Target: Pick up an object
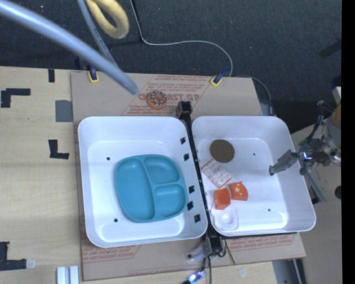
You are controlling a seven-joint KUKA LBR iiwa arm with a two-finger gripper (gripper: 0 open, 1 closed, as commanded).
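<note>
Nearest the camera, at top left, a blurred grey tube [61, 36] and a yellow loop [111, 15] cross the view. Below, 2 shallow white plastic bins sit side by side on a cardboard sheet [166, 91], which also bears a small sprinkled doughnut-like toy [157, 100]. The left bin [94, 150] holds 1 light-blue plastic tray with 3 compartments [150, 187]. The right bin [277, 136] holds the candidates for picking: a brown round disc [222, 150], a white-and-red patterned packet [216, 174], an orange-red block [222, 198], a red block with a yellow mark [238, 191] and a white round piece [227, 219]. The two-finger gripper [284, 162] hovers over the right bin's right side, well apart from these objects, holding nothing; how wide its fingers stand cannot be told. Judged step: approach, before any grasp. The next move calls for travel leftward to 1 object, then descent.
</note>
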